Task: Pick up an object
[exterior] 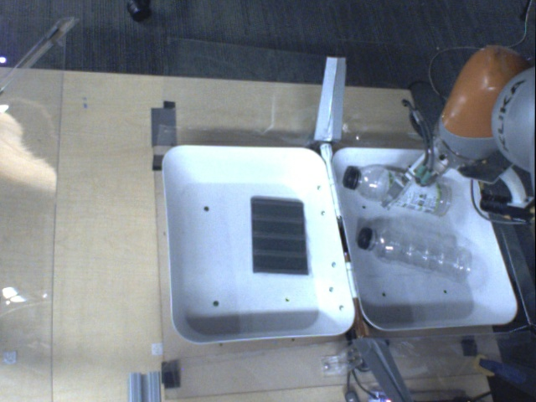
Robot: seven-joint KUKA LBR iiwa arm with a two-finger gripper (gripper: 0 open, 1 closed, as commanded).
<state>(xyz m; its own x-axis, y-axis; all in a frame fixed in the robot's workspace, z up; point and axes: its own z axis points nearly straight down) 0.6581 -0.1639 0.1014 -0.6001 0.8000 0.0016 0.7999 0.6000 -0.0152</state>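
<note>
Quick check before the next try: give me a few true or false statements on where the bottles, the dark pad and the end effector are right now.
1. Both bottles lie in the right bin. True: upper bottle, lower bottle.
2. The dark pad lies in the right bin. False: it lies in the left bin.
3. The end effector is over the left bin. False: it is at the upper bottle in the right bin.
4. Both bottles have dark caps pointing toward the left bin. True.
5. The bottles stand upright. False: both lie on their sides.
</note>
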